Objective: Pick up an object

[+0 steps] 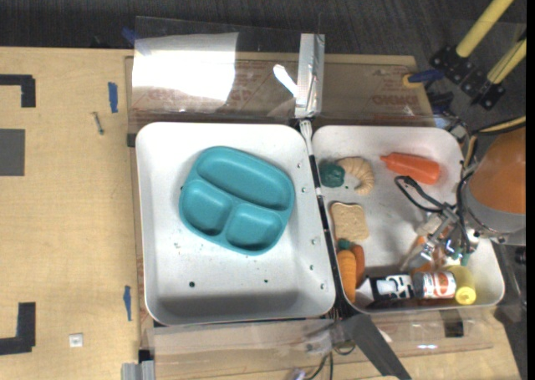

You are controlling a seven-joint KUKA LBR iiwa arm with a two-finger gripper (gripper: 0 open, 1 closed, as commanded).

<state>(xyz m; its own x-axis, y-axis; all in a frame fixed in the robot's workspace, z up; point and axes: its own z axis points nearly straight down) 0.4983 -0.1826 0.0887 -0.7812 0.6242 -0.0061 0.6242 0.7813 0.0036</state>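
Status: pick not done as far as I can see. Arm sits at the right edge, orange band [506, 178] visible, wrist hanging over the right side of the right bin [393, 140]. Tool [439, 240] is down among a tangle of wires and small parts, low over the bin floor just above the bottle [422, 286]; can't tell how wide it stands or whether it has anything in it, too cluttered and small to resolve. Nothing looks lifted: every candidate appears to rest on the bin floor. Right bin contents: orange carrot-like piece [411, 167] near the back wall, croissant-shaped toy [358, 174] touching a teal blob [333, 174] at the back left, slice of bread [350, 221] in the middle left, small carrot [348, 268] along the left wall, bottle with white/orange label and yellow cap lying flat along the front wall. Left bin [167, 286] holds a teal divided plate [237, 199], upside unclear, well apart from the arm. Judging by position, the closest target is the bottle, directly in front of the tool, or possibly nothing yet if it's between tries. Remaining: confirm a grip, lift clear of the bin. Risk call: bottle is jammed against the front wall, so a top-down close may slip off it.
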